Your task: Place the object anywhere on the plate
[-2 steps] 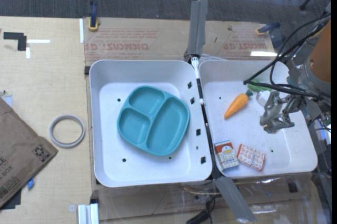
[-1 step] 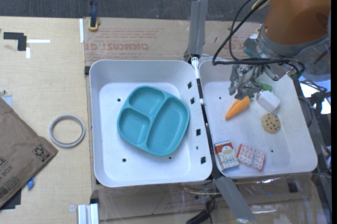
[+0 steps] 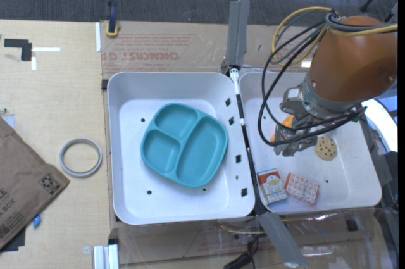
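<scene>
Camera view, looking down at a slant on two shallow white bins set side by side. The left bin (image 3: 120, 154) holds a teal plate (image 3: 184, 144) with three compartments, lying flat and slightly turned near the bin's middle; nothing rests on the plate.

The right bin (image 3: 361, 198), just right of the plate's bin across a shared divider, holds the loose objects. A round biscuit-coloured cookie with dark specks (image 3: 326, 147) lies well right of the plate, near the middle of that bin. A small carton with a red top and a printed face (image 3: 271, 186) lies right of and nearer the camera than the plate, close to the divider. A red-and-white patterned packet (image 3: 301, 188) lies just beside the carton, on the side away from the plate. A small orange item (image 3: 286, 124) shows partly under the wrist hardware, right of the plate; what it is cannot be told.

The arm, with its orange band (image 3: 354, 59), stands over the right bin, well right of the plate. The gripper (image 3: 295, 146) hangs just left of the cookie, between cookie and divider; whether it is apart or together cannot be told, and no object is seen in its grasp.

A grey tape ring (image 3: 81, 156) lies on the bench left of the plate's bin.
</scene>
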Controlling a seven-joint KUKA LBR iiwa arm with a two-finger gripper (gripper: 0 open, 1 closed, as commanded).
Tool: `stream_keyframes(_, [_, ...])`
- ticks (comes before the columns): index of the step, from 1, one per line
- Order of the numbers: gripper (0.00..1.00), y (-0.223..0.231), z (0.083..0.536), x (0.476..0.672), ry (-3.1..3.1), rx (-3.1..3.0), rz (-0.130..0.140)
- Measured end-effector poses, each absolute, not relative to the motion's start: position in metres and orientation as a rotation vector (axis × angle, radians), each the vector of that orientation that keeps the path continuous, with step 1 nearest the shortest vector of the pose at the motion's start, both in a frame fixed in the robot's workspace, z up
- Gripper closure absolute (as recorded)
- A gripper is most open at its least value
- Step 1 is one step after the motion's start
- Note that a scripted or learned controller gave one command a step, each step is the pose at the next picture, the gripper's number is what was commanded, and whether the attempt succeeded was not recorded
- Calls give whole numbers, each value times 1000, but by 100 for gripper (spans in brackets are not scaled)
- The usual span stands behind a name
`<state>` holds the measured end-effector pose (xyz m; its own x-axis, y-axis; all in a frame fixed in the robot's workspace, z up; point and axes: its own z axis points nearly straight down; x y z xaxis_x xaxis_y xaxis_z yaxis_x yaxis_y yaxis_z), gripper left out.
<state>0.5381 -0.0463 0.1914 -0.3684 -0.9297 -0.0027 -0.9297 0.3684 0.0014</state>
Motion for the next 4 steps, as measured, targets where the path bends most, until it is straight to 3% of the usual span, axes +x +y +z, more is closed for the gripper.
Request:
stream_keyframes(1, [100, -7, 246, 479, 2461, -1948, 4])
stream_keyframes(2, [100, 36, 195, 555, 2458, -1950, 4])
stream_keyframes(3, [100, 18, 249, 510, 2074, -2355, 3])
stream_keyframes(4, [100, -48, 241, 481, 1924, -2481, 5])
